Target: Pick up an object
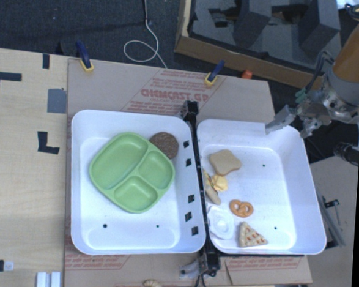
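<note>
Camera view, looking down at a slant on two shallow white bins set side by side. The right bin point(290, 178) serves as the landmark. Along its left side lie a slice of toast point(225, 162), a small heap of yellow chips point(216, 185) just below the toast, a pretzel point(241, 207) nearer the bin's middle, a white fried egg point(220, 225) at the lower left, and a wedge of pizza point(251, 236) beside the egg, close to the bin's front wall. The gripper point(289, 121) hangs above the far right corner of this bin, well apart from every food item; one grey finger point(279, 121) slants down toward the rim, and whether the pincer is wide or narrow cannot be told, though nothing shows between its tips. The arm point(351, 57), with its orange band, rises beyond the bin's right edge. Left of the right bin, the left bin point(82, 176) carries a green divided plate point(132, 172) and a brown burger patty point(165, 144) touching the plate's far rim.
</note>
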Motion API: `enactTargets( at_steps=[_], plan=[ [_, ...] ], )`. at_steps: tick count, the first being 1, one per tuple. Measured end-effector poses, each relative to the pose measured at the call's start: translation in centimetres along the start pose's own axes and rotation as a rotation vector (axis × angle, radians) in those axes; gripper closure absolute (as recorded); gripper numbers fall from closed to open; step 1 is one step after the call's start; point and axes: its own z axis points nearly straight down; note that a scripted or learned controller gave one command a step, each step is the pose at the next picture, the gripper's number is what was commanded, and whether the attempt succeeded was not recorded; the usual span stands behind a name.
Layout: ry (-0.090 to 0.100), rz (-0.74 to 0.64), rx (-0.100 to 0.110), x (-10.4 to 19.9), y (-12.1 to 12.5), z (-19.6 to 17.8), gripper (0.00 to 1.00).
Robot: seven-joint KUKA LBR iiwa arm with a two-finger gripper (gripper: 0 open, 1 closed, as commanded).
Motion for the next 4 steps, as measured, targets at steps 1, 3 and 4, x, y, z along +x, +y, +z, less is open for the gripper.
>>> enactTargets(
  at_steps=[1,3,4],
  plan=[
    [0.005,0.001,0.015,2.4,-3.8,16.3,0.0],
    [-0.018,0.012,-0.021,8.1,-13.9,18.5,0.0],
    [-0.004,0.009,-0.003,8.4,-14.0,18.0,1.0]
  ],
)
